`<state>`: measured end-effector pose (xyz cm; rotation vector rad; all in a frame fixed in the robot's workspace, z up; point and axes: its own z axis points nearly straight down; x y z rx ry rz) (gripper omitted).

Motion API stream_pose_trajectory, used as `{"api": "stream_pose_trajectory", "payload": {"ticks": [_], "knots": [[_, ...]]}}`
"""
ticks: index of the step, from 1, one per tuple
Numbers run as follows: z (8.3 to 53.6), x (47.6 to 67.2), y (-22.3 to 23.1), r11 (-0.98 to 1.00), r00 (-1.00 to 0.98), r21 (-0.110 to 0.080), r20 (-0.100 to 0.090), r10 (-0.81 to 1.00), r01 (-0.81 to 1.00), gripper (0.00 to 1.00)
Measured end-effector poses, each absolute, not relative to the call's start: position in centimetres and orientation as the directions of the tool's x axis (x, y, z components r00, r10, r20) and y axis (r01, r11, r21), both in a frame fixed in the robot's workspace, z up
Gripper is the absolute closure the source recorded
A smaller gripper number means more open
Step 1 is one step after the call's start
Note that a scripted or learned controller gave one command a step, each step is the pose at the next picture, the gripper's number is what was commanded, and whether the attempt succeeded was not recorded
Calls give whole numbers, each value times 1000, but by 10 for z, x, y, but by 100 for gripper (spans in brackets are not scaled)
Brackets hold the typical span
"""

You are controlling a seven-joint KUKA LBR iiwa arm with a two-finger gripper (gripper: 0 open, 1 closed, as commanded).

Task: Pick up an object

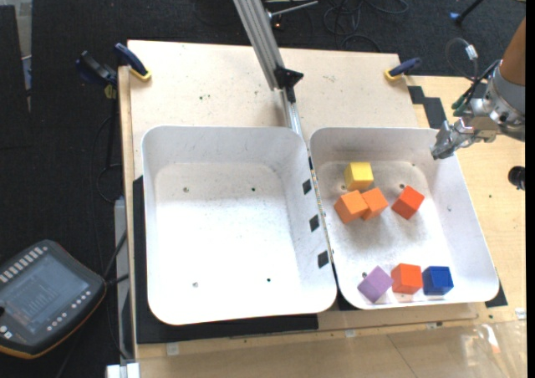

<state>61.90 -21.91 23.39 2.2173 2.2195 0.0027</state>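
The right bin (465, 219) holds several cubes. A yellow cube (360, 174) lies toward its back. Just in front of it two orange cubes (352, 206) (375, 200) touch each other, and a red-orange cube (408, 201) sits to their right. Along the front wall a purple cube (375, 284), another red-orange cube (406, 278) and a blue cube (437, 280) stand in a row. My gripper (443, 144) hangs over the bin's back right rim, above and apart from every cube, with nothing seen in it.
The left bin (226, 226) sits beside the right one, sharing a middle wall. A slanted metal pole (255, 21) rises behind that wall. Clamps (134, 63) (402, 68) grip the bench's back corners. A teach pendant (42, 297) lies at the lower left.
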Motion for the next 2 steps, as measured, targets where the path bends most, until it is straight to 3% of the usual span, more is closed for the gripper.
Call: {"api": "stream_pose_trajectory", "payload": {"ticks": [2], "knots": [[244,631,-101,9,-9,2,1,1000,1000,100]]}}
